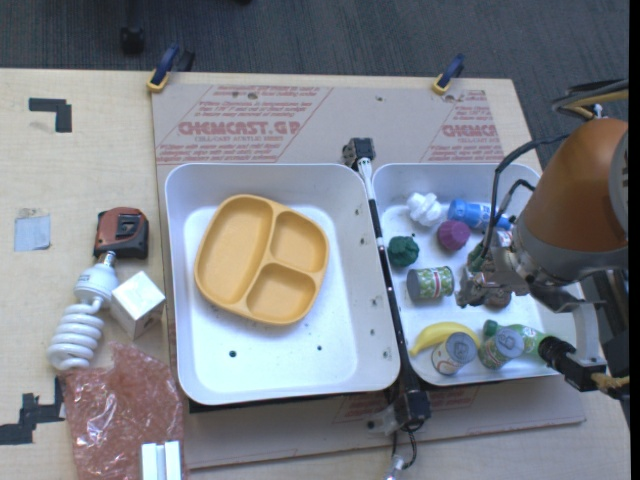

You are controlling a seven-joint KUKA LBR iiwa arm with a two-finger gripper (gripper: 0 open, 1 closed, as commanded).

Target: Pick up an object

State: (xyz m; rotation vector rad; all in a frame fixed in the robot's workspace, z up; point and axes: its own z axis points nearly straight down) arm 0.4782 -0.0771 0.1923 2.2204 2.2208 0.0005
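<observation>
pincer (487, 286) sitting low in the right bin (400, 183), honestly can't tell its state, small can (431, 284) lying just beside it, banana (437, 335) nearer the front, yellow divided plate (262, 259) sitting in the left bin (190, 298)

Bright, even overhead light; soft short shadows; white bins (180, 268) slightly glary; mild overall softness.

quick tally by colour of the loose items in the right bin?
White: 1, crumpled white piece
Blue: 1, blue item
Purple: 1, purple ball
Green: 4, dark green lump, green can, green bottle, small green piece
Yellow: 1, banana
Silver: 1, can
Total: 9
</observation>
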